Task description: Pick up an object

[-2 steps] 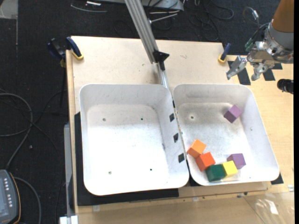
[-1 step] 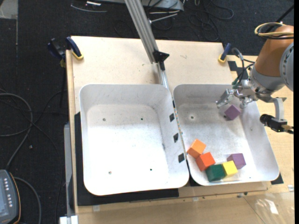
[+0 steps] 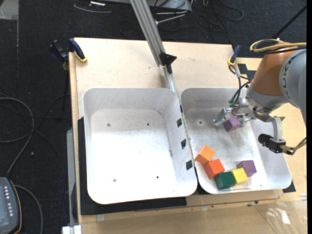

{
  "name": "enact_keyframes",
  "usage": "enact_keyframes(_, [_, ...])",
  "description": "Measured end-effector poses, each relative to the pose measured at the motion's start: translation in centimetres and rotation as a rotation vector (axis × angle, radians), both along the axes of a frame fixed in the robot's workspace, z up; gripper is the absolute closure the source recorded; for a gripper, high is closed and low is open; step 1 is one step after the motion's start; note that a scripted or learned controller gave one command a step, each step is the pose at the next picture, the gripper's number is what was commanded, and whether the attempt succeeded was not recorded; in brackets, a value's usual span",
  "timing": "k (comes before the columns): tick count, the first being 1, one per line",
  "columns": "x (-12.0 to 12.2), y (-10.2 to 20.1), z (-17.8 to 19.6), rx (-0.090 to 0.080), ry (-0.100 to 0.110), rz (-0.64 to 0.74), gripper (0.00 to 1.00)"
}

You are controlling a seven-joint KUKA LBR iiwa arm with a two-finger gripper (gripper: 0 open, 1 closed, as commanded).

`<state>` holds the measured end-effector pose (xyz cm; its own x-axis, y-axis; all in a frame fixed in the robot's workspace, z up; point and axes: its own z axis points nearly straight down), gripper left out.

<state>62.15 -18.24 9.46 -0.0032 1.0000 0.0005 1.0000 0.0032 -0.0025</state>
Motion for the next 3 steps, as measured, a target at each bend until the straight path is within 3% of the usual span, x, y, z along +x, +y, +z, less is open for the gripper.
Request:
enact_keyframes(1, [0.1,-0.2,1.1,-0.002,-0.005,-0.003,1.00])
enact_keyframes(2, [-0.9,5.2,0.2,-0.001,-0.006,0.003,1.00])
enact_keyframes(3, [1.5,13.8,10.6,0.002,-0.012,0.007,1.00])
